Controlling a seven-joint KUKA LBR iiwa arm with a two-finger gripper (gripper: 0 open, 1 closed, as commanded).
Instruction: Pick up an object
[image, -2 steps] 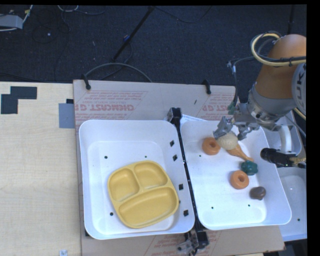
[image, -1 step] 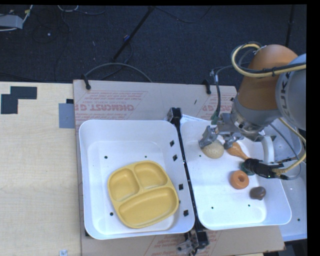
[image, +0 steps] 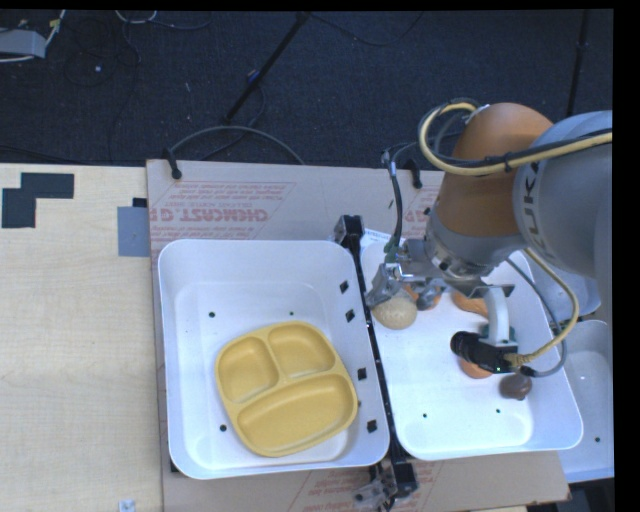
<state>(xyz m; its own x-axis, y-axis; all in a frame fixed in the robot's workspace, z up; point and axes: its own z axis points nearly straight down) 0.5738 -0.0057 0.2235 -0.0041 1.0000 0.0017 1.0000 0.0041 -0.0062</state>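
Observation:
My gripper (image: 406, 292) hangs low over the far left part of the right bin (image: 440, 440), close to the divider between the bins. It is open, one finger (image: 384, 285) on the left and the other on the right. A pale beige round lump (image: 396, 315) lies on the bin floor just under and in front of the fingertips, touching or nearly touching the left finger. Nothing is lifted off the floor. An orange object (image: 474, 369) lies further right in the same bin, partly hidden by the robot. A small brown lump (image: 516, 387) sits beside it.
The left bin (image: 190, 300) holds a yellow divided plate (image: 287, 387) at its front centre. Another orange piece (image: 466, 299) peeks out from under the wrist at the right bin's back. The front of the right bin floor is bare white.

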